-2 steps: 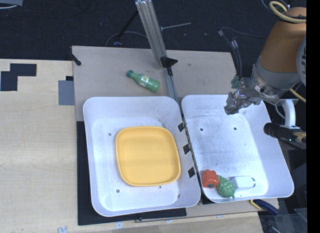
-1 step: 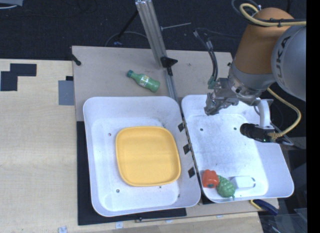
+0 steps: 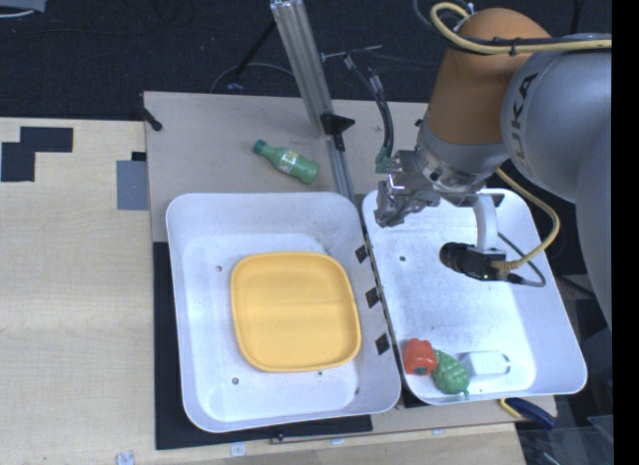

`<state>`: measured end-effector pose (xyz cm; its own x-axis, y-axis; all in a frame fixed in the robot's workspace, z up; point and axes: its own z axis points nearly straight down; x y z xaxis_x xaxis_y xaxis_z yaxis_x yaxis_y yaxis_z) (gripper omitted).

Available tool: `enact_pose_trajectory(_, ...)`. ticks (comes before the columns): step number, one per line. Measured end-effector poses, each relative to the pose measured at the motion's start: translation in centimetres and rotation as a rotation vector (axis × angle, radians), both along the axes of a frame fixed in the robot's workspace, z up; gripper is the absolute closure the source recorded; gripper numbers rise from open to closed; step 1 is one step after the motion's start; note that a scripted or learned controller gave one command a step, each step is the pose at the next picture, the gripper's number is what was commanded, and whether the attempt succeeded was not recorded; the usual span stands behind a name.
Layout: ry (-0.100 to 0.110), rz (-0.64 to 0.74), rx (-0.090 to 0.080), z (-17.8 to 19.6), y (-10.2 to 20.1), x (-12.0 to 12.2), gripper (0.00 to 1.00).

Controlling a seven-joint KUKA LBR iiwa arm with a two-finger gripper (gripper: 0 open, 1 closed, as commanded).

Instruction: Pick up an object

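Tool [image 3: 391, 209]: low at the right white bin's [image 3: 544, 253] far-left corner; finger state, cannot tell.
Objects: red-and-green plastic vegetable toys [image 3: 437, 365] in that bin's near corner.
Left bin [image 3: 190, 253]: square yellow plate [image 3: 296, 310].
Surface [image 3: 200, 144]: green bottle [image 3: 286, 161].

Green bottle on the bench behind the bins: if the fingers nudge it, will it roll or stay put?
The green bottle lies on its side on the bench, apart from the left bin, so it would probably roll if pushed across its length. It looks like a small plastic toy, likely light and stiff. Its smooth round body may slip from a pinch.
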<state>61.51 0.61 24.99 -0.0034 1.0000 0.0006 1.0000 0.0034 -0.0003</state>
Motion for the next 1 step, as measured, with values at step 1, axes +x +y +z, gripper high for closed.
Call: enact_pose_trajectory(1, 0.002, -0.001, 0.000, -1.67, 4.85, 1.61, 1.00)
